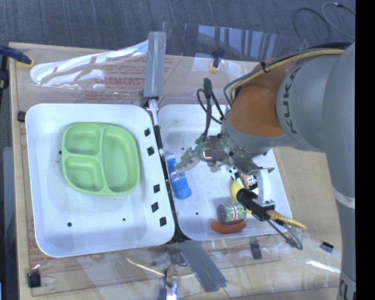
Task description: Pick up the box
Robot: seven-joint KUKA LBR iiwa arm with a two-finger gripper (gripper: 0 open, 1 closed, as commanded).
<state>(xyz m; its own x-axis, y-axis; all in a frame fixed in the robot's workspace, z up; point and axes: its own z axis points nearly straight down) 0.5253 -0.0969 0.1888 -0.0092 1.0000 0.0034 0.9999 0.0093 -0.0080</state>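
— What's the floor like?
— Dark grey carpet [81,11] with a fine ribbed weave, running across twelve o'clock and down the nine o'clock edge.
— And the furniture?
— A pale wooden bench [303,189]. A clear plastic sheet [87,70] with reddish lettering lies on it toward eleven o'clock, catching glare. Blue clamps [12,56] grip the bench edge at ten o'clock.

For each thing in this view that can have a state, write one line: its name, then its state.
green divided plate: lying flat in the left bin, compartments bare.
blue bottle: lying on its side in the right bin.
small can: on its side near the front wall.
gripper: low over the right bin, grip unclear.
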